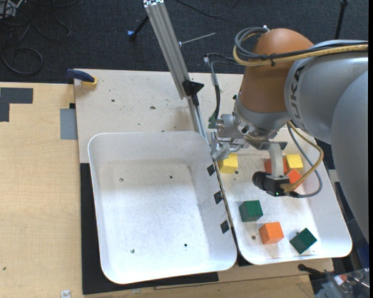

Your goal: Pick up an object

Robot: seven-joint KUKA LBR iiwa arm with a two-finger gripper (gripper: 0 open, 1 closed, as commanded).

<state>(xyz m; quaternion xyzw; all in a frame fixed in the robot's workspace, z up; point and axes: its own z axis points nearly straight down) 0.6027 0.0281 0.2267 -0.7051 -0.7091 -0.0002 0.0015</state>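
Several small blocks lie in the right bin (pixel 340 227). A yellow block (pixel 229 162) sits at the bin's far left, close to the wall shared with the left bin. My gripper (pixel 227 144) hangs right over this yellow block, at its far edge; I cannot see whether it touches it. Further blocks: a green one (pixel 250 210), an orange one (pixel 271 232), a dark green one (pixel 303 240), a second yellow one (pixel 294 161) and a red-orange one (pixel 276 165), partly behind the arm's cable.
The left bin (pixel 155 210) holds only specks. A slanted aluminium bar (pixel 172 51) rises from between the bins toward the back. A black cable end (pixel 270 184) dangles over the right bin. A blue and yellow clamp (pixel 81 76) lies at the bench's far left corner.
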